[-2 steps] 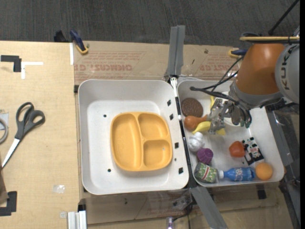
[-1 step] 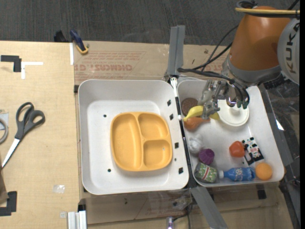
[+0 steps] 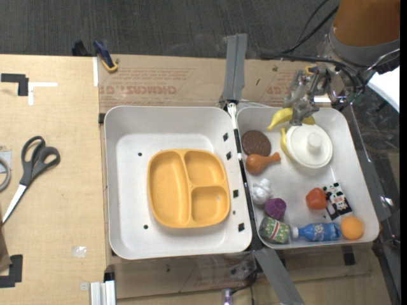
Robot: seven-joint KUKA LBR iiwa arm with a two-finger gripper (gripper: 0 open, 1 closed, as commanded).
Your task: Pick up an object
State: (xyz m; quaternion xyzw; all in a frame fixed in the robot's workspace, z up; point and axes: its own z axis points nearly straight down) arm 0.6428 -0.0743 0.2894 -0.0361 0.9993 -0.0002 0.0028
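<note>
Gripper [image 3: 301, 107] holds yellow banana [image 3: 280, 118] above right bin [image 3: 353, 146].

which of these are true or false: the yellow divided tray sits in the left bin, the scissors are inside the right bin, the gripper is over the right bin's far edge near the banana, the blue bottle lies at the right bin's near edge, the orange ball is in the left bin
1. The yellow divided tray sits in the left bin. True.
2. The scissors are inside the right bin. False: they lie on the wooden bench left of both bins.
3. The gripper is over the right bin's far edge, near the banana. True.
4. The blue bottle lies at the right bin's near edge. True.
5. The orange ball is in the left bin. False: it is in the right bin's near right corner, beside the blue bottle.
</note>
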